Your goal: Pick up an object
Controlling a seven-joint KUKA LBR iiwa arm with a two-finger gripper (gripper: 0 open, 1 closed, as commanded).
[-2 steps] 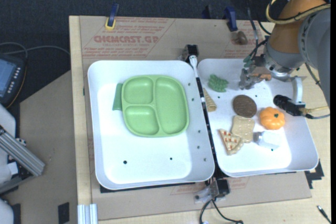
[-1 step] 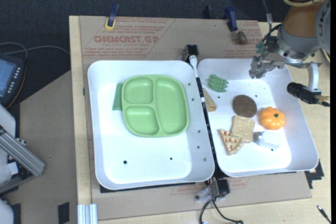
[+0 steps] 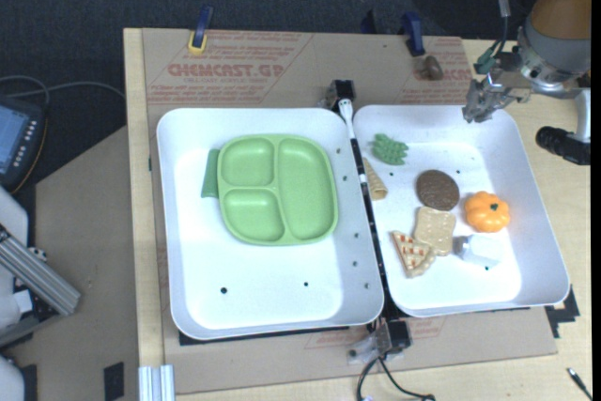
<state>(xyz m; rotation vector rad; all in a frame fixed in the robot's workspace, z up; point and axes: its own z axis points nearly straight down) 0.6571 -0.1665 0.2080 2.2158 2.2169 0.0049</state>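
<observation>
Camera view looks down on my fingers (image 3: pixel 479 111) hanging over the far rim of the right bin (image 3: pixel 535 202), near its back right corner — whether they are spread or pressed together I cannot tell, and nothing shows between them. Below me in that bin lie a green leafy piece (image 3: pixel 389 148), a cone (image 3: pixel 377 182), a brown round cookie (image 3: pixel 438 189), an orange pumpkin (image 3: pixel 486 211), a cracker (image 3: pixel 434 230) and a pizza slice (image 3: pixel 411 253) — all apart from me. The left bin (image 3: pixel 188 268) holds a green divided plate (image 3: pixel 277 189).
</observation>
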